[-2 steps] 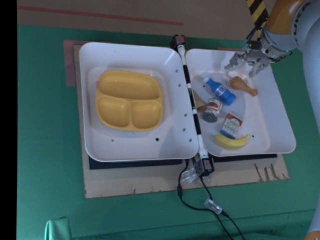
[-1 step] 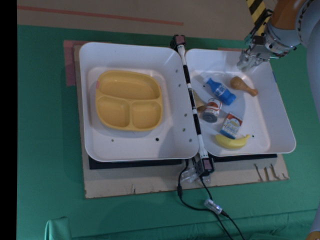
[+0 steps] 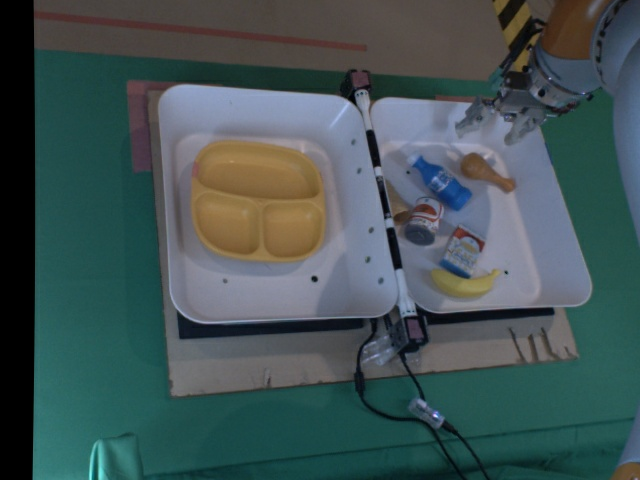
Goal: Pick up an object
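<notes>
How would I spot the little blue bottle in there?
Look in the right-hand white bin, the one with the small toys. The blue bottle lies near its middle, tilted, white cap up-left, beside the brown drumstick. It is the only all-blue item.

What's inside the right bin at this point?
The right bin holds a blue bottle, a drumstick, a small can, a carton and a banana. Another item lies partly hidden behind the can, unidentifiable.

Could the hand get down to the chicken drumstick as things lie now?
Probably yes: the hand hangs open just above the drumstick, which lies apart from the blue bottle, nothing over it.
</notes>
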You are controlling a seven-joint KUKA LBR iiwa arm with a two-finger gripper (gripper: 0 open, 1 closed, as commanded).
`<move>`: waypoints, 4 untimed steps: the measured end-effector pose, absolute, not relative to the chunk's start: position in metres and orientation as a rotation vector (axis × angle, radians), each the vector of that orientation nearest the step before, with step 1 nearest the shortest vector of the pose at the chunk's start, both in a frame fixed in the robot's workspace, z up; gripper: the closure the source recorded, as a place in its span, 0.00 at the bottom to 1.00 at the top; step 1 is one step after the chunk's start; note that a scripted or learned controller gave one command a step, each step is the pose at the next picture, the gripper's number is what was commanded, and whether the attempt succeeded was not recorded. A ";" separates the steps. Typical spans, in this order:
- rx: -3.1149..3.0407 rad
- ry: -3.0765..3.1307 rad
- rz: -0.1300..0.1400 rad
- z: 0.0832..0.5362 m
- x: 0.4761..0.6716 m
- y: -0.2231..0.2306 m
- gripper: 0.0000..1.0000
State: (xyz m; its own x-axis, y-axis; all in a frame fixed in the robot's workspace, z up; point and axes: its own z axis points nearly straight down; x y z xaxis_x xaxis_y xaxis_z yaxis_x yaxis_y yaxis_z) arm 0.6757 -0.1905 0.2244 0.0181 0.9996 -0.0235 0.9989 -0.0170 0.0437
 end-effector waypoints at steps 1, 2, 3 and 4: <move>2.201 2.151 0.034 0.243 0.678 -0.193 1.00; 2.215 2.206 0.012 0.330 0.702 -0.173 1.00; 2.216 2.201 0.009 0.334 0.701 -0.189 1.00; 2.215 2.203 0.010 0.380 0.701 -0.187 1.00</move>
